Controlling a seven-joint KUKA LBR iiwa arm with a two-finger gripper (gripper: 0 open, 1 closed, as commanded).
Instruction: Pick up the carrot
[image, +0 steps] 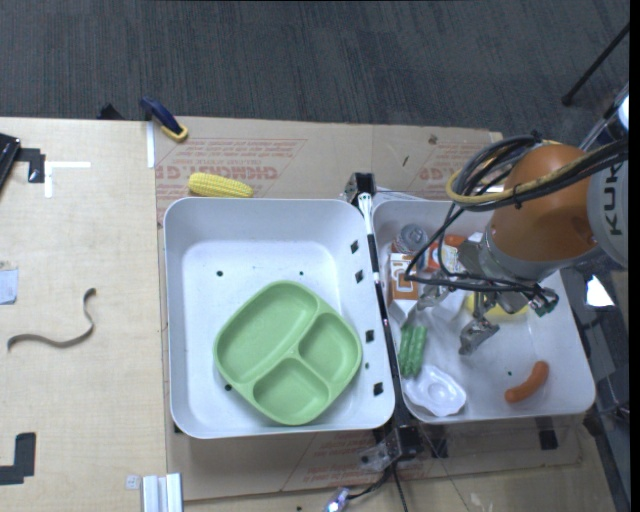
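step: we are hovering over the right bin (575, 400), nearing | gripper (452, 322): hanging spread, grasping nothing | carrot (527, 382): lying near the bin's front right corner, apart from the gripper | next: we are judging a shift toward it, then descent

a green plate (288, 352) lay in the left bin (190, 300). a corn cob (219, 185) sat on cardboard (300, 160) behind it. a cucumber (412, 346) lay in the right bin (560, 400).

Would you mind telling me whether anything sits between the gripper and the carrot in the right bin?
Nothing visible does. The gripper hangs over the right bin, and the carrot lies apart from it toward the lower right, with bare bin floor between.
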